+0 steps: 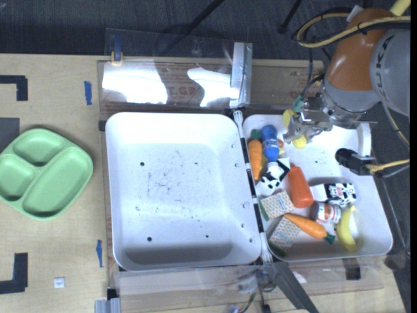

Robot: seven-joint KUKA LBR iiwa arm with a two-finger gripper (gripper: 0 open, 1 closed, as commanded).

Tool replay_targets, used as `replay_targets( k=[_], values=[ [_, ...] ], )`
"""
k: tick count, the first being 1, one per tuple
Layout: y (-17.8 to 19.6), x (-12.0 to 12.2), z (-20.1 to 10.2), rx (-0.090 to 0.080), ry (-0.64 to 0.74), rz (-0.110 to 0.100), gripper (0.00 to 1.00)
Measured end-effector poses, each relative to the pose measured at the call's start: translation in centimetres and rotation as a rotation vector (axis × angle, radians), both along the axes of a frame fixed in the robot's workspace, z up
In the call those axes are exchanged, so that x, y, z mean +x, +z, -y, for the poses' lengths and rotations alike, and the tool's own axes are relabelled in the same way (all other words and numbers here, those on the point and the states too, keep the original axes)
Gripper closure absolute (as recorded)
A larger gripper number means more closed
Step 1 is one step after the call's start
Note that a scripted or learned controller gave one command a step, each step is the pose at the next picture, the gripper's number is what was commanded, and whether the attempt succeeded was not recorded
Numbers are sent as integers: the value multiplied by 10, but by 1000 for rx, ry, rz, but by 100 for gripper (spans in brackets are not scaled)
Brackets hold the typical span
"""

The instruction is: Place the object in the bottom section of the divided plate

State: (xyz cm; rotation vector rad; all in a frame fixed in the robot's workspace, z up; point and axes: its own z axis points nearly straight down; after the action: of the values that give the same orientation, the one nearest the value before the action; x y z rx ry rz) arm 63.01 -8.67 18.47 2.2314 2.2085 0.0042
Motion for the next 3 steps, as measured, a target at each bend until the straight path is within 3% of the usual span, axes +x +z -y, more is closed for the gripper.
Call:
replay_targets(
  k=[1,2,3],
  values=[
    [57,-23,56,-2,-305,-1,100],
    [-1,-59,-5,0,-279,-6,100],
    [60,-26,-11,-1,-463,-3,100]
  ],
)
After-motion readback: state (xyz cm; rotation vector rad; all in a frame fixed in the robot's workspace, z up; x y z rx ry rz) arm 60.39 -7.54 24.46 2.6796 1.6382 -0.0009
